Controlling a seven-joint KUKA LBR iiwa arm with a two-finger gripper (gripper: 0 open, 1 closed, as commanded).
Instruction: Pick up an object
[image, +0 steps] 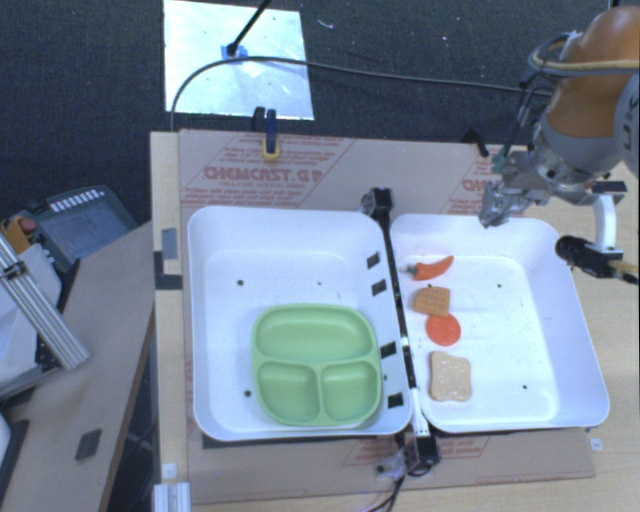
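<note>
Your arm's fingers hover at the far rim of the right bin, and you cannot tell whether they are parted or clenched — nothing shows between them. The food pieces lie apart from them, nearer the camera and to the left: an orange carrot piece, a tan cracker, a red slice and a pale toast piece. Further left still, the left bin holds a green divided tray.
</note>
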